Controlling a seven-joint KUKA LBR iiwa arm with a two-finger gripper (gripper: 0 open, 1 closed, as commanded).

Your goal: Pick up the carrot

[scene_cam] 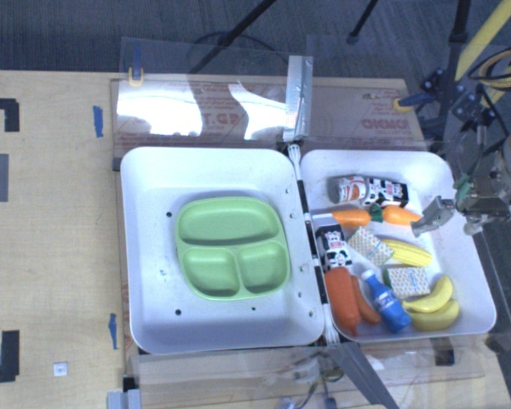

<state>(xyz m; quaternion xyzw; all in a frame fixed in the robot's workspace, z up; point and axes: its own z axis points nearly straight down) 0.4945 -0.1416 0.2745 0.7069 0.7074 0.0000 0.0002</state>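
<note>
The carrot (352, 216) is orange with a green top and lies across the upper middle of the right bin (473, 262). A second orange piece (400, 216) lies just right of the green top. My gripper (439, 214) hangs at the bin's right side, slightly right of this orange piece and above the bin floor. Nothing shows in its grasp. The grey arm comes in from the right edge.
The right bin also holds a printed can (370, 190), a small carton (333, 245), a corn cob (406, 250), a banana (434, 301), a blue bottle (385, 301) and a red sausage (342, 301). A green divided tray (232, 245) sits in the left bin (145, 186).
</note>
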